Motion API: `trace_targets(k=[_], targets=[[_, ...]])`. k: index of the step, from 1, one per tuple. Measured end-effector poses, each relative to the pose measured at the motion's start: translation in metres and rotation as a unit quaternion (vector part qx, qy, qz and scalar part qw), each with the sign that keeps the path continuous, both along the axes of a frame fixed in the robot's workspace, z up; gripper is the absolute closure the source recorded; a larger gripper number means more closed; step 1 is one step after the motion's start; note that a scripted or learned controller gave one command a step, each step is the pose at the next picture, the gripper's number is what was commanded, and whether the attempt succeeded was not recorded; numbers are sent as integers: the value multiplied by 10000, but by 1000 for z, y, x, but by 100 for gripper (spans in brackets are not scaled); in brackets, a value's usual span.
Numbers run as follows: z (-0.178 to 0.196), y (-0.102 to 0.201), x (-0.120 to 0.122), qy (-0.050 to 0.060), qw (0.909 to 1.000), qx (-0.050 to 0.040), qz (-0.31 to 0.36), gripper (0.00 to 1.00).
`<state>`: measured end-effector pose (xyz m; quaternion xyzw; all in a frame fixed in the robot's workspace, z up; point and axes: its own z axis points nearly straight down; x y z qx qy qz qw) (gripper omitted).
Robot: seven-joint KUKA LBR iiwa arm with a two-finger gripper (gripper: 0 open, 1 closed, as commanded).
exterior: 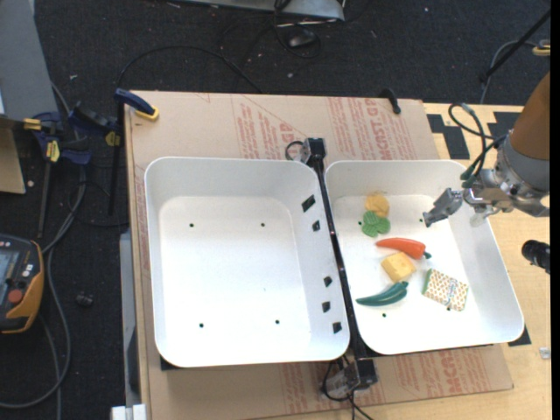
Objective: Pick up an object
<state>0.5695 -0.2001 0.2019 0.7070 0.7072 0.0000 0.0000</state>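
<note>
Candidate objects sit clustered in the right bin (pixel 490 261), toward its centre-left: a yellow piece (pixel 377 203) at the cluster's 12 o'clock, a green piece (pixel 375 225) touching just below it, an orange-red pepper (pixel 402 247) lying roughly crosswise at centre, a second yellow block (pixel 398 267) just under the pepper, a dark green pepper (pixel 383 296) curving at 6 o'clock, and a patterned packet (pixel 445 290) at about 4 o'clock, slightly apart from the rest. No single target is named; any of these would serve. The claw (pixel 443 207) hangs at the cluster's 2 o'clock, above the bin's upper right area, tilted toward the left; nothing is seen between its fingers, and whether they are spread or closed cannot be told at this resolution. The left bin (pixel 175 182) has only small dark marks on its floor. Both bins rest on the cardboard-covered tabletop (pixel 219 121). Risks as judged from here: the pieces lie close together, so a descent could straddle two items or nudge one aside; the rounded peppers may slip out of a pinch; the flat packet offers little height to grip; a descent near the bin's sloped wall could glance off it.
</note>
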Motion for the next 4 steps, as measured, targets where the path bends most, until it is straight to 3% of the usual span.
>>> trace_targets(k=[1, 2, 3, 4], targets=[[-115, 57, 27, 36, 10000, 13, 22, 0], [-109, 83, 67, -3, 10000, 0, 14, 0], [-99, 82, 66, -4, 10000, 0, 4, 100], [-100, 82, 66, -1, 10000, 0, 4, 0]])
